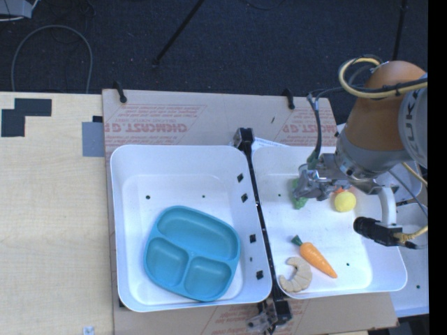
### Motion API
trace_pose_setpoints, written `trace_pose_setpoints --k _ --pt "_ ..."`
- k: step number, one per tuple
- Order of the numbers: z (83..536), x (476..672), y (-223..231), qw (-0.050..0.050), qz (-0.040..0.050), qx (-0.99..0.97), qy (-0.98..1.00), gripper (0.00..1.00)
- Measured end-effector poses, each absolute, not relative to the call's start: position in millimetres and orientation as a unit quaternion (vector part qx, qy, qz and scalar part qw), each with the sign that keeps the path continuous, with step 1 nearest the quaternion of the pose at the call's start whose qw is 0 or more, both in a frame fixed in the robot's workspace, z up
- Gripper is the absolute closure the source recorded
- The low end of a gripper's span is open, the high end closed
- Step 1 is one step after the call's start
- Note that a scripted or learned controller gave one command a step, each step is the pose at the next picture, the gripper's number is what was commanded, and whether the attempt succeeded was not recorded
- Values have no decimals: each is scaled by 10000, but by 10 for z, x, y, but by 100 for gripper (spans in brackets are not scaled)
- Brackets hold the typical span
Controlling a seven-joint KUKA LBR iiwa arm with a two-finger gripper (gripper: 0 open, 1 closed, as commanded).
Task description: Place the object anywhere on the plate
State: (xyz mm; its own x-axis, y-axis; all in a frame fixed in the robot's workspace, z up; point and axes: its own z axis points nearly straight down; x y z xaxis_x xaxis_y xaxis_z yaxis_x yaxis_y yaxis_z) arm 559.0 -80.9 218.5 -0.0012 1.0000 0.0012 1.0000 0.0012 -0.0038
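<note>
Camera view: gripper (308,184) sits low in the right bin (391,278), over a green object (299,202); its opening cannot be told. Yellow ball (344,202) just beside. Carrot (316,257) and croissant (297,276) nearer. Blue plate (192,252) occupies left bin (133,187).

We look down from one fixed camera above the bench (49,222), at a slant, far enough to take in both bins: left bin (133,180), right bin (380,274). The arm (384,117) enters from our right.
</note>
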Motion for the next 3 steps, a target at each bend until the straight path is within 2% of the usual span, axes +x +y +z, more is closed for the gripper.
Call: trace_pose_setpoints --k 1,2,3 --pt "2118 5632 -361 22 13 -7064 -7078 100" --pt "2159 5550 183 26 10 -7056 -7086 100" --pt "2099 5578 655 20 13 -7056 -7086 100"
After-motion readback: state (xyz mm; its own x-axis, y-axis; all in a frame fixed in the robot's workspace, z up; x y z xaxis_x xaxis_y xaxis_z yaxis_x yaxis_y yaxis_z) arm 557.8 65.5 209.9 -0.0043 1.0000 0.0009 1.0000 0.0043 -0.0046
